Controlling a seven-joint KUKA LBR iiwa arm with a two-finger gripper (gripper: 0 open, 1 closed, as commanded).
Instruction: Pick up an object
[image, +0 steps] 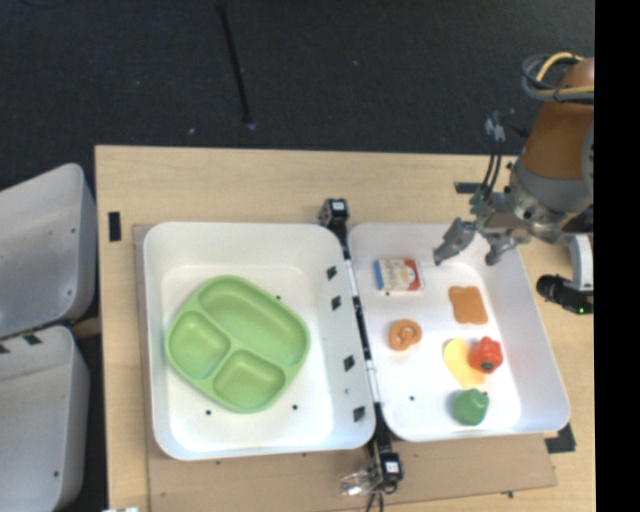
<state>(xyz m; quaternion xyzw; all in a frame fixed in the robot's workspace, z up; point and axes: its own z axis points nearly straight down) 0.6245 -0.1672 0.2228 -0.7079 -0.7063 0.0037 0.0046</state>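
We start at the fingers (452, 243): spread wide, one prong splayed left and the other at right, nothing between them. The gripper (478, 243) hangs over the far right corner of the right bin (535, 330), with the grey and orange arm (555, 150) rising behind it. So we read this as the approach stage, no grasp made yet.

Taking the white packet (398, 275) as our landmark: it lies just left of and a little nearer than the open fingers, the closest candidate. To the right of the packet sits the orange-brown slab (467, 305). Nearer than the packet is the small brown ring (404, 334), and beyond that, right and nearer, the yellow piece (458, 360) touching the red pepper (486, 353), then the green pepper (468, 406). Far left of the packet, the green divided plate (236, 343) lies in the left bin (160, 300).

Next, we judge, the arm must pick a target, centre over it, and descend with the prongs straddling it.
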